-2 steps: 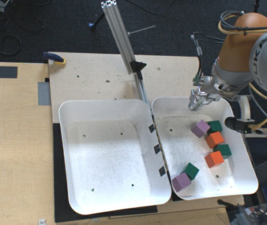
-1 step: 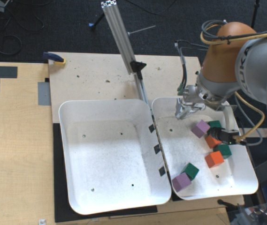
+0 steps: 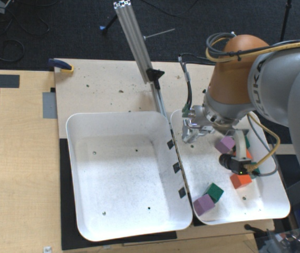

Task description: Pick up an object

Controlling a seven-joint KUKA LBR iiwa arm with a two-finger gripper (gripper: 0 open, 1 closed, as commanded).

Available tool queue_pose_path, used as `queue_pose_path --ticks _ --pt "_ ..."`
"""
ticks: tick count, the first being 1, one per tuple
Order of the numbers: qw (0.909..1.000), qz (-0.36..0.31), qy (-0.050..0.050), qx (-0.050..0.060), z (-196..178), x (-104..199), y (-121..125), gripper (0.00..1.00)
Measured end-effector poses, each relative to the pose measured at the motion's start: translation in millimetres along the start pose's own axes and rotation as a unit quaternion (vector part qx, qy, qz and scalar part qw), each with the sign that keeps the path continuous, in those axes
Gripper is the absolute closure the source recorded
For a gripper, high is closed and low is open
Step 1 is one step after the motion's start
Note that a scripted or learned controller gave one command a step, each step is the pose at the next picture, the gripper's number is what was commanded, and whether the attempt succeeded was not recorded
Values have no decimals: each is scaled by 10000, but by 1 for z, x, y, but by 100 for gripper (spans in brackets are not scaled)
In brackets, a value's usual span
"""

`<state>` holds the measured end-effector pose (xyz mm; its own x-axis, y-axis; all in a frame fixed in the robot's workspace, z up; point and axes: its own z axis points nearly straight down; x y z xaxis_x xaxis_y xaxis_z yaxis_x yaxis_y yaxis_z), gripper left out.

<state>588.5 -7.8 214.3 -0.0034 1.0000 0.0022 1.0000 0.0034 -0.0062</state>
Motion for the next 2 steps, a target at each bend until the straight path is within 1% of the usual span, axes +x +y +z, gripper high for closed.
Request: queue_pose_path --ticks 1,2 --pt "10000 -2 -1 -2 -5 38 -20 100" --pt "10000 -5 -3 5 0 85 -52 100"
